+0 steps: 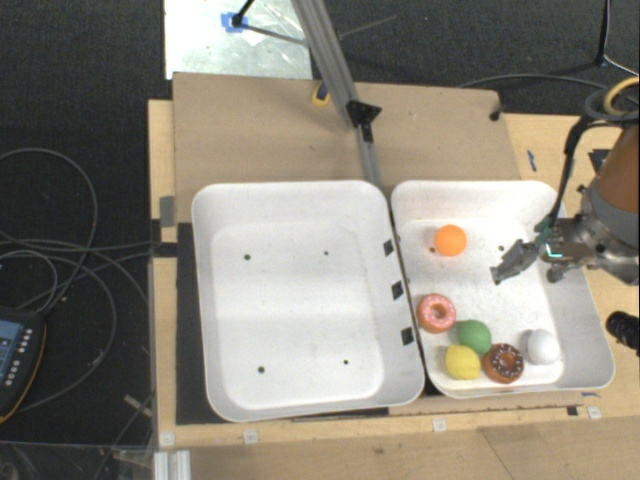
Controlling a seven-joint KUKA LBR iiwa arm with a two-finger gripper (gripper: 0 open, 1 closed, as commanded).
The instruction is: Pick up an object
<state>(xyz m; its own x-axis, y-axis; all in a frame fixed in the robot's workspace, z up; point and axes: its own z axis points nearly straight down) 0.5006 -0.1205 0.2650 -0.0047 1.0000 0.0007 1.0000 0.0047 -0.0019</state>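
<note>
Gripper, right of frame, over the right bin: fingers look spread, pinching nothing, though we see them poorly. Below it we count pink doughnut, green ball, yellow ball, chocolate doughnut, white ball; orange ball upper left of it. We read no writing.

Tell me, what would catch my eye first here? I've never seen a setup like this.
Probably the bright little items in the right bin: an orange ball alone near the back, and a cluster at the front of a pink donut, green ball, yellow ball, chocolate donut and white ball. The gripper hangs over that bin, reaching in from the right. The left bin sits beside it.
</note>
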